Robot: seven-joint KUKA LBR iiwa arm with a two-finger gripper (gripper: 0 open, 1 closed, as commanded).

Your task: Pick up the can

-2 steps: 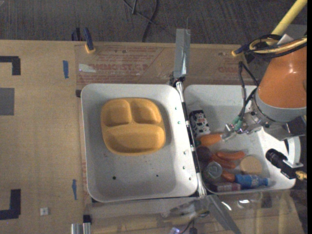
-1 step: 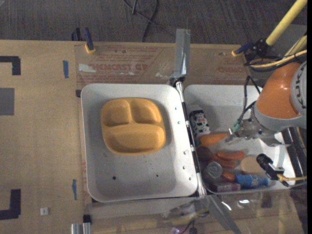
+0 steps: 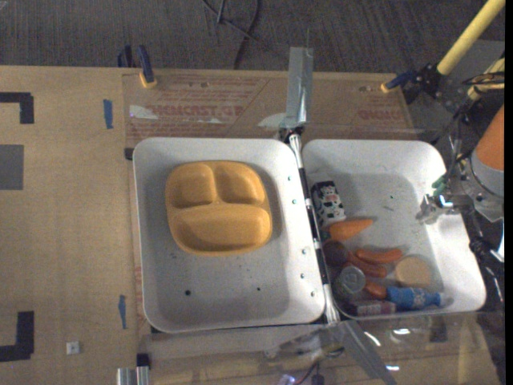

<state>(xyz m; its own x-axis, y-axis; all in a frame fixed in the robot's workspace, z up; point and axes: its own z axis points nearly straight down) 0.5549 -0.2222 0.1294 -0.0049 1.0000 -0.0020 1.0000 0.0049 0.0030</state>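
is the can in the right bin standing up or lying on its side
Standing upright, it seems. The can shows its round grey top to the overhead camera, near the right bin's front edge, among the toy foods.

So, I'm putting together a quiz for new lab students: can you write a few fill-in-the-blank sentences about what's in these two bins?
1. The yellow divided tray lies in the ____ bin as the camera sees it.
2. The carrot lies just below the black-and-white ____.
3. The tool hangs over the right bin, near its ____ edge.
4. The blue bottle lies along that bin's ____ wall.

Missing words: left; can; right; bottom
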